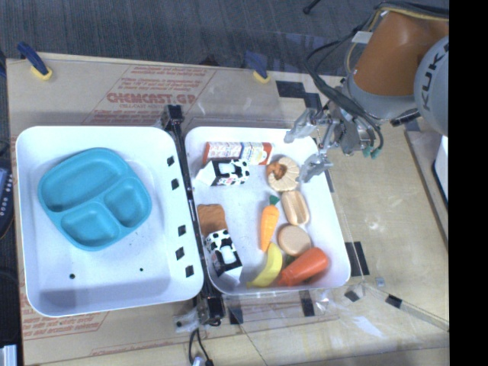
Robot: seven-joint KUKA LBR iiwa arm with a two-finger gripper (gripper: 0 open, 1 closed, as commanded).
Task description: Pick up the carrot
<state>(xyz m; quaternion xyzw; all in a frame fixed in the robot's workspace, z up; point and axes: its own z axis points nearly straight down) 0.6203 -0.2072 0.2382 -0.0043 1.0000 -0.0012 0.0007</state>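
Carrot (268, 223) lay untouched in the right bin (335, 227), near its middle, green top pointing away from the camera and orange tip toward the near wall. Nothing gripped it, so the pick was judged not yet begun.

Left to right. The left bin (30, 227) held a blue divided plate (93, 197) set in its upper half. In the right bin, along the left wall, a brown block (212, 218) sat above a black-and-white cow-pattern carton (224, 252). At the far wall lay a milk carton (236, 153) on its side, with a second cow-pattern item (230, 173) just below it. The carrot came next, its tip close to a banana (268, 268) at the near wall. Just beside the carrot on its right were a bread roll (294, 207) and a round tan bun (293, 240); an orange-red pepper-like piece (306, 264) lay under them, touching the banana. A small round pastry (281, 173) sat above the carrot's green end.

The jaws (319, 145) hung over the far right corner of the right bin, near the pastry and apart from the carrot. Whether they were spread or pressed together could not be told; nothing was seen between them.

Remaining, by judgement: travel toward the bin's middle, descend onto the carrot, close, lift. Crowding from roll and banana looked like the main risk.
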